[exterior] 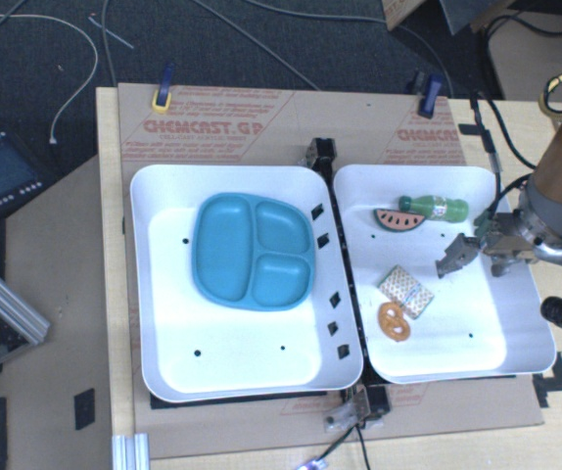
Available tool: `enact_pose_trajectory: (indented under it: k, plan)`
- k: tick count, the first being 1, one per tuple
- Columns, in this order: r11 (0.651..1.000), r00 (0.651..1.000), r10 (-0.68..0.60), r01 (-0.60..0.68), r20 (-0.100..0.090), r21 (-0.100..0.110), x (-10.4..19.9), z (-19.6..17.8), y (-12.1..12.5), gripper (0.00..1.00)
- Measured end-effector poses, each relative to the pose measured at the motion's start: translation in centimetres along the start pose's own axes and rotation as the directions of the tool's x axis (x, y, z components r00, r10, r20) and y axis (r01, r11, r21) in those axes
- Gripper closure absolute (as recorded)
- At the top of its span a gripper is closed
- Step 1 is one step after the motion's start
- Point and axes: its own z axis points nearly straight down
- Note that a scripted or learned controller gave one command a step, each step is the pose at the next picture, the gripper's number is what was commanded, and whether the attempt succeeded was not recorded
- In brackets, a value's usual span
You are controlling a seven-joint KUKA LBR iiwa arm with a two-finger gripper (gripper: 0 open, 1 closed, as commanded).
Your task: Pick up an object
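The bench carries 2 white bins next to each other on a sheet of cardboard with red printing. The left bin contains a blue plate with 3 compartments; the plate lies flat in the upper middle part of this bin.

The right bin contains 4 small objects. A watermelon slice toy lies near the top of the bin, and a green bottle lies on its side just beside it, to the right and a little higher; the 2 seem to touch or almost touch. Lower, near the middle of the bin, there is a small checkered packet, tilted like a diamond. A pretzel lies directly under the packet, and their edges touch.

The arm comes in from the right side, over the right edge of the right bin. The gripper is low above the bin floor, to the right of the packet and below the bottle, and apart from all 4 objects. Its dark fingers point to the left. Between them nothing is seen, but how wide they stand I cannot tell from this angle.
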Motion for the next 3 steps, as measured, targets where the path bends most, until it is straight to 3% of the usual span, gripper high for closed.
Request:
enact_pose_trajectory:
  k: [1,3]
  plan:
    - [1.000,1.000,-0.004,0.004,0.003,-0.014,0.0,-0.7,0.3,0.00]
    - [1.000,1.000,-0.003,0.003,0.001,-0.009,0.1,10.0,-0.2,0.00]
